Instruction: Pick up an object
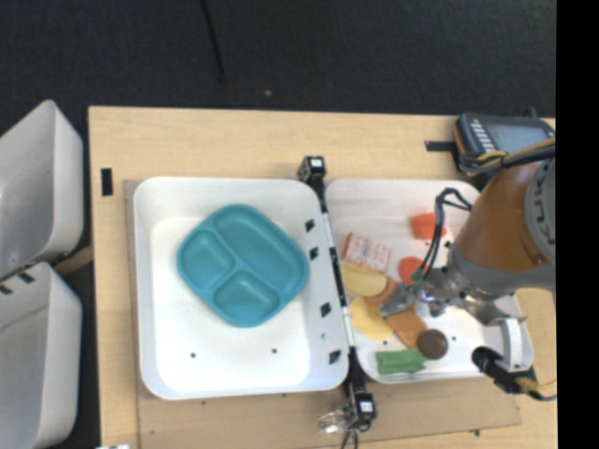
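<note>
The grey arm's two-finger gripper (404,299) hung low over the right white plastic bin (374,195), its fingers apparently parted, though blur left that unsure, above a flat tan wedge (408,325) beside a yellow rounded piece (363,282). A clean pick likely called for straddling the wedge's narrow sides; a smooth teal compartment tray (243,263) lay in the left bin.

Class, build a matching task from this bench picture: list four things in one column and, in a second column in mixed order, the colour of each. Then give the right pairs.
Column one:
1. divided plate in the left bin
2. block at the near edge of the right bin
3. round ball beside that block
4. band on the arm

Column two:
A. brown
B. orange
C. teal blue
D. green

Pairs: 1-C, 2-D, 3-A, 4-B.
</note>
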You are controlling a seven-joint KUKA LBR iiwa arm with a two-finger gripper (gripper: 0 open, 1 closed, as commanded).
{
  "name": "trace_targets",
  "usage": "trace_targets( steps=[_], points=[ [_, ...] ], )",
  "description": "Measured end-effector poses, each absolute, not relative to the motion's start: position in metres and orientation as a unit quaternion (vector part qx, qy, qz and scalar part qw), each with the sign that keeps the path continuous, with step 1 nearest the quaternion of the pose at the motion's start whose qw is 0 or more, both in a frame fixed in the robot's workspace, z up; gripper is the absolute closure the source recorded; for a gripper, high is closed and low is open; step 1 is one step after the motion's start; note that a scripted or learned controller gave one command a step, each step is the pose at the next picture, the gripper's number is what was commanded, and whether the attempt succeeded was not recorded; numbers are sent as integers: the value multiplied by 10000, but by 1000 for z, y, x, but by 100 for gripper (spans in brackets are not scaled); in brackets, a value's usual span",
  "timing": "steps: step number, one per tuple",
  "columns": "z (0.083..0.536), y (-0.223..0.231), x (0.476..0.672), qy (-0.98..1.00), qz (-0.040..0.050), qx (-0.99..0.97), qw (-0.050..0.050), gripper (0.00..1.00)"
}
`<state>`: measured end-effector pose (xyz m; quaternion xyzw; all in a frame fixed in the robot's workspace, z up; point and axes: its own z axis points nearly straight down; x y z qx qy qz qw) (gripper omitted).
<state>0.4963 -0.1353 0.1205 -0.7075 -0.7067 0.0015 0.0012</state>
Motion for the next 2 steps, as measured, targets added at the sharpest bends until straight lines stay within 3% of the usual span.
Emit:
trace_targets(
  steps=[1,2],
  points=[
    [100,-136,496,-7062,10,-7080,3,0],
    [112,-137,498,-7040,-12,-7102,-24,100]
  ],
)
